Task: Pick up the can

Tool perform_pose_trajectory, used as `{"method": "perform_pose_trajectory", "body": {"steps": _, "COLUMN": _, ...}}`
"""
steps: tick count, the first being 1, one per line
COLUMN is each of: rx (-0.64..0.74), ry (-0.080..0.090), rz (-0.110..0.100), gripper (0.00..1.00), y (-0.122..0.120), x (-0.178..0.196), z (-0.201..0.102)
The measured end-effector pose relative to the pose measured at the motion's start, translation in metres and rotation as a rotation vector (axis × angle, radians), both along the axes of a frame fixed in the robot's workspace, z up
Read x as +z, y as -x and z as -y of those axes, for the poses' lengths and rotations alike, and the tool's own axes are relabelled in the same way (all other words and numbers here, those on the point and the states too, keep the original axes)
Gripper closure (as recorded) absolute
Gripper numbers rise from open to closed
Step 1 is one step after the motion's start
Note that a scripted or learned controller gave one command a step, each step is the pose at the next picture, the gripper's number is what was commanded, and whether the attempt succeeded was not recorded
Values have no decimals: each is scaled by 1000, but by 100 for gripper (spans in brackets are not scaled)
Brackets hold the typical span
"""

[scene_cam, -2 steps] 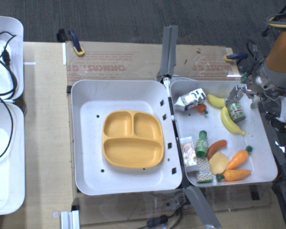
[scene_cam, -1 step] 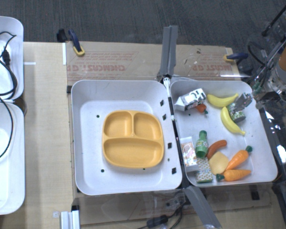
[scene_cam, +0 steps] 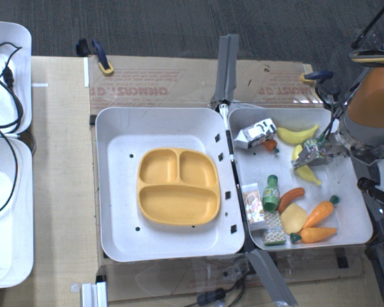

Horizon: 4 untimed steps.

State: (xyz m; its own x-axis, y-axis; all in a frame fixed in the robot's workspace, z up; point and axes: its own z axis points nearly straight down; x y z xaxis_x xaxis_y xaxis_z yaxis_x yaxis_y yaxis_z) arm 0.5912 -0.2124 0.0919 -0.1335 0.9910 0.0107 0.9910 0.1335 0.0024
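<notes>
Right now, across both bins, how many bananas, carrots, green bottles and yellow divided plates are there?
Bananas: 2
Carrots: 2
Green bottle: 1
Yellow divided plate: 1
Total: 6

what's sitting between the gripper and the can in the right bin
A small red-orange piece lies against the can on the side facing the gripper. A banana lies just beyond that line, its tip near the can.
</notes>
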Motion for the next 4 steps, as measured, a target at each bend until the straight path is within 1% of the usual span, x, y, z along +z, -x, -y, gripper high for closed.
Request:
{"method": "perform_pose_trajectory", "body": {"steps": 1, "rx": -9, "ry": 11, "rz": -3, "gripper": 0, "y": -10, "x": -1, "z": -49}}
{"method": "perform_pose_trajectory", "body": {"steps": 2, "rx": -11, "ry": 13, "rz": 2, "gripper": 100, "y": -12, "x": 12, "z": -47}}
{"method": "perform_pose_trajectory", "body": {"steps": 3, "rx": -146, "ry": 13, "rz": -1, "gripper": 100, "y": -29, "x": 116, "z": -57}}
{"method": "perform_pose_trajectory", "body": {"steps": 4, "rx": -144, "ry": 13, "rz": -2, "gripper": 100, "y": 38, "x": 187, "z": -47}}
